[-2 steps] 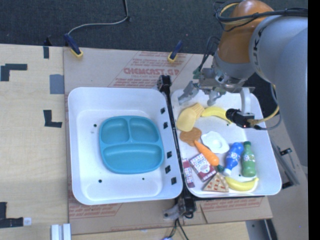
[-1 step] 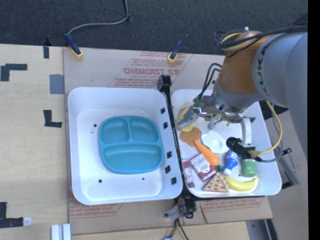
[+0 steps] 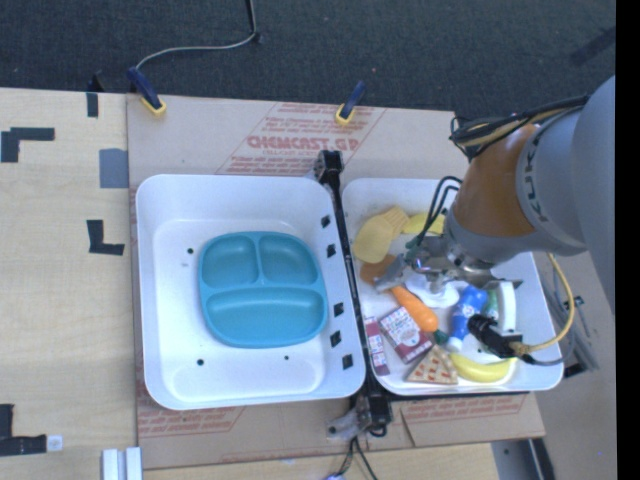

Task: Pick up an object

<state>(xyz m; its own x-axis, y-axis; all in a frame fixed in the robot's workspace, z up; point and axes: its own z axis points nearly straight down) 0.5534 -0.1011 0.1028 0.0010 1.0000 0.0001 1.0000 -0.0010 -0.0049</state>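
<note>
The arm (image 3: 530, 183), grey with an orange band, comes in from the right edge of the frame and bends down over the right bin (image 3: 545, 368), covering much of that bin's upper right part. The left bin (image 3: 160, 268) at centre left carries a blue divided plate (image 3: 263, 288), lying flat and well apart from the clutter. Both bins rest on a sheet of cardboard (image 3: 290, 138) clamped at the top of the frame. In the right bin the objects lie packed close: a pale yellow piece (image 3: 380, 233) toward the upper left, an orange carrot (image 3: 415, 308) slanting across the middle, a red packet (image 3: 402, 332) just below it, a blue bottle (image 3: 466, 318) to the right, a banana (image 3: 482, 369) along the lower wall and a pizza wedge (image 3: 432, 369) beside it. The gripper (image 3: 432, 273) sits low in the middle of this bin, just above the carrot and near the bottle; its lower parts blur into the items beneath, so I cannot tell how wide it stands or whether it has hold of anything.
</note>
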